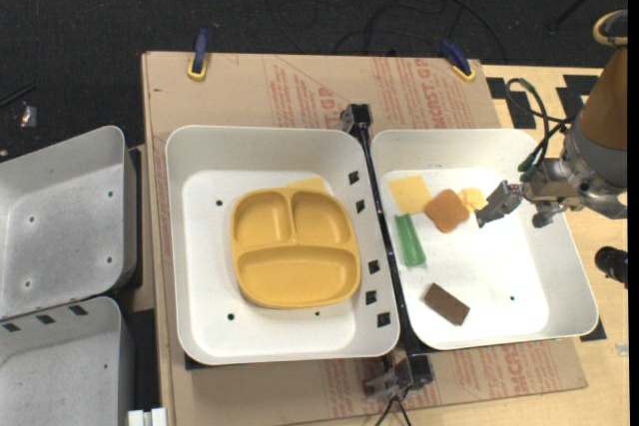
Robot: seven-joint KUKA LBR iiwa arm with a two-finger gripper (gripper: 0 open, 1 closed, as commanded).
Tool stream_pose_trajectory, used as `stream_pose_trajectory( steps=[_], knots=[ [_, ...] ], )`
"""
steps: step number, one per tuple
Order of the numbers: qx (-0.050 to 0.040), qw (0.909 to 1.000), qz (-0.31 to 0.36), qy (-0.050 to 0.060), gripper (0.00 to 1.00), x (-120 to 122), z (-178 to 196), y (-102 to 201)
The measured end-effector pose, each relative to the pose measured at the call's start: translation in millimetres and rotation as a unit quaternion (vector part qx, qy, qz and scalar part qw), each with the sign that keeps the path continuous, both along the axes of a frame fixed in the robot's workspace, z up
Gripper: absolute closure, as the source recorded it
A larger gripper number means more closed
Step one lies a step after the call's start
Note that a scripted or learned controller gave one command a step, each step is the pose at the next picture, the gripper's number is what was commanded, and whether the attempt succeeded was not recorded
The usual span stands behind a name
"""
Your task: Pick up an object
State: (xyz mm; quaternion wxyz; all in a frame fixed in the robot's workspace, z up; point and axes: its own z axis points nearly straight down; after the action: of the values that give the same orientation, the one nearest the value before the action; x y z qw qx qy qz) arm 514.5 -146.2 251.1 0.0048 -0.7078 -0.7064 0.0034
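Brown block is seen lowest in the right bin, toward 6 o'clock, lying flat and apart from the rest. Green bar is laid lengthwise beside the bin's left wall at 9 o'clock. Pale yellow square is placed just above it, at 10 o'clock. Orange sponge is set near the bin's middle, touching or just beside a small yellow piece at its 2 o'clock. Gripper is positioned at 3 o'clock of the sponge, just beside the small yellow piece; nothing is seen clamped, and whether the jaws are apart or together cannot be told. Yellow divided tray is held in the left bin. Both bins are carried on the table.
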Motion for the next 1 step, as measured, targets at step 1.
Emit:
stream_pose_trajectory(
  steps=[1],
  knots=[
    [-0.0010, 1.0000, 0.001, -0.006, 0.00, 2.2, 5.7, 0.3]
  ],
)
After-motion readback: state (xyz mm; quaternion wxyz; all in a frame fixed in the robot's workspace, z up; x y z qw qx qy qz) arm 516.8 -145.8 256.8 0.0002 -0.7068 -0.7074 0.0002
